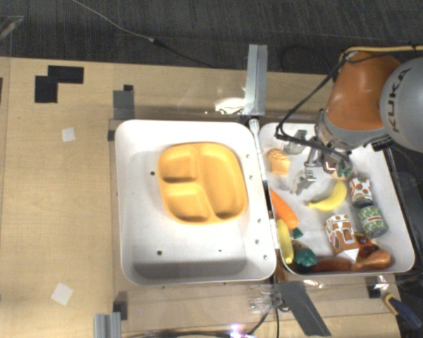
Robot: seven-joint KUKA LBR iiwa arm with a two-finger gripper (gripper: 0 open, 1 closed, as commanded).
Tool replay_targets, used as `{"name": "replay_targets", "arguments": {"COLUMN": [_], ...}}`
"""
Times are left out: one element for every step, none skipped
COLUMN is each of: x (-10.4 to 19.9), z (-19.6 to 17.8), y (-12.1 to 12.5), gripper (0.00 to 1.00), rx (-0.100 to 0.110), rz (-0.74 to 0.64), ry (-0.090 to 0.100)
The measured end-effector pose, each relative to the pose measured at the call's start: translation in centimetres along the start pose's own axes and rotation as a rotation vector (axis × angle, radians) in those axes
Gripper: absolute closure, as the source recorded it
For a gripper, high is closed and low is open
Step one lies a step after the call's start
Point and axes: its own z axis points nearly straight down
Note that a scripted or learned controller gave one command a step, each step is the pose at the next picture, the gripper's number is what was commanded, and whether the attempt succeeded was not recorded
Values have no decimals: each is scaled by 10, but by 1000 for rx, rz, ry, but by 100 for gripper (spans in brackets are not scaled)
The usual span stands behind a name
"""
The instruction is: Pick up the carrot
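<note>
Carrot [283, 209] half-hidden beside bin wall [262, 189]

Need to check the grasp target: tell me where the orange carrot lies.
The tapered orange carrot lies in the right white bin, along its left wall, below the gripper and left of the yellow banana.

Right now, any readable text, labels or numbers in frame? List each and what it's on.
"KUKA", on the grey arm at the right edge; letters run sideways.
Cans in the right bin: printed labels, too small and blurred to read.
Carton: patterned print, unreadable.
Nothing legible on the carrot, the yellow tray or the bench.
</note>
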Motion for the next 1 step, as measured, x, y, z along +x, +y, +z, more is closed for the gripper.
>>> {"name": "replay_targets", "arguments": {"x": [38], "z": [3], "y": [3], "gripper": [0], "rx": [1], "rz": [172], "ry": [-17]}}
